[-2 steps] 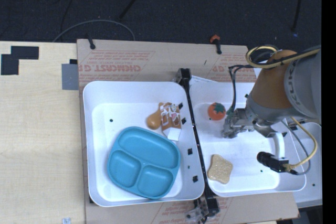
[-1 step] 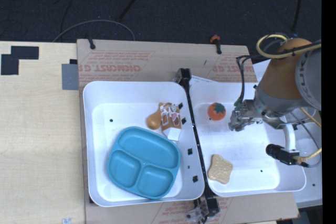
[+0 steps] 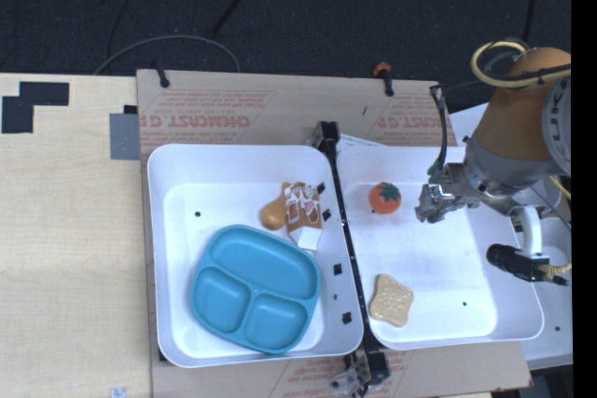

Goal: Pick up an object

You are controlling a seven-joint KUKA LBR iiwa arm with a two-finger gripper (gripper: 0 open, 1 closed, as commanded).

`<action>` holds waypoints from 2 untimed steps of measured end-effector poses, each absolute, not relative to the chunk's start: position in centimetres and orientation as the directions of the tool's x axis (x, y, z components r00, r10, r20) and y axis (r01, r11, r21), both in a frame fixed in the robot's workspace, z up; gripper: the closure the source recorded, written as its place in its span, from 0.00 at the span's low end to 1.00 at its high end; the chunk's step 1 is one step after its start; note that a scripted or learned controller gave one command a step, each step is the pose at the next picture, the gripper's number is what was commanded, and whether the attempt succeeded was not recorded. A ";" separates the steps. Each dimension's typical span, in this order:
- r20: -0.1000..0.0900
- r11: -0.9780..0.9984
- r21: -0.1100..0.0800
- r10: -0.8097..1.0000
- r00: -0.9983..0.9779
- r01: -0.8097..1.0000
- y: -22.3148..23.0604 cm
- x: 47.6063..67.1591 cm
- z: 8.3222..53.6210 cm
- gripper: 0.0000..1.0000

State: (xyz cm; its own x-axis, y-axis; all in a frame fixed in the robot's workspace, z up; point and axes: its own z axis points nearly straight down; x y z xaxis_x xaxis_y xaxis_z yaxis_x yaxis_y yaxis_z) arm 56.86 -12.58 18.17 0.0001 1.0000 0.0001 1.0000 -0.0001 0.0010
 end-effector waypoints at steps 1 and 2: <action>-0.001 0.000 0.002 1.000 0.000 1.000 -13.3 57.4 22.7 1.00; 0.002 0.003 -0.005 1.000 -0.003 1.000 -7.8 56.8 22.0 1.00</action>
